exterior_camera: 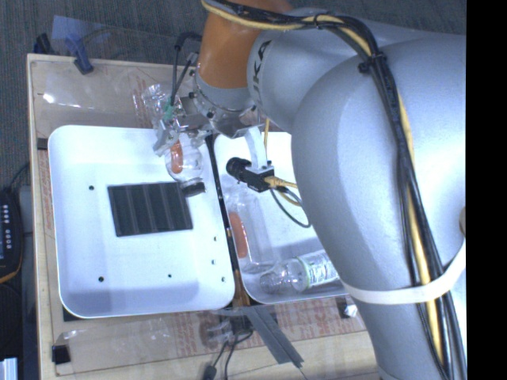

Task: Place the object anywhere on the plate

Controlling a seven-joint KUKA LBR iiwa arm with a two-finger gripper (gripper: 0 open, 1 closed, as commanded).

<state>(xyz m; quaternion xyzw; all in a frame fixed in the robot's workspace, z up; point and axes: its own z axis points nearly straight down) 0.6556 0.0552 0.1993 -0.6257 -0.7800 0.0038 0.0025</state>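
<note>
Camera view gives you the two-finger gripper [176, 150] over the left white bin's [79, 212] far right corner, jaws clamped on a small clear object with an orange-red patch [176, 158]. It hangs just beyond the dark ribbed rectangular plate [150, 209]. A clear plastic bottle [305, 272] lies in the right white bin [261, 295].
</note>
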